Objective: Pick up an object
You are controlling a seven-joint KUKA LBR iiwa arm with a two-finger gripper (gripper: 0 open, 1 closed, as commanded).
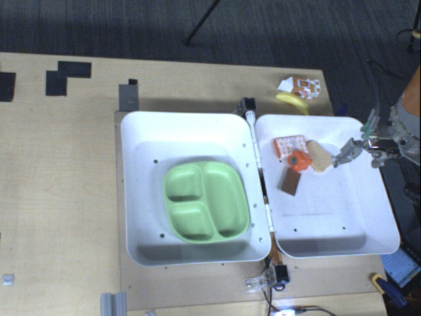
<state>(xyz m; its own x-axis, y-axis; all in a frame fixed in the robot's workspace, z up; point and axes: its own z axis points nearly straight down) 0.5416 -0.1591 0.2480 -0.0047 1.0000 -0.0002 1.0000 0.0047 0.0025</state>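
Beige and probably light, the bread-like piece (319, 156) lies in the right bin (368, 236), touching an orange object (299, 161). A grip across its narrow sides is advised. Whether the tool (343, 155), just beside it, is open cannot be told.

green tray (206, 201) in left bin (141, 176), toys in right bin (368, 203)

Glossy green plastic tray (206, 201), matt wooden bench (59, 196)

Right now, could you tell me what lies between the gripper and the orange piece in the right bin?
In the camera view, a tan bread-like piece lies between the gripper and the orange piece.
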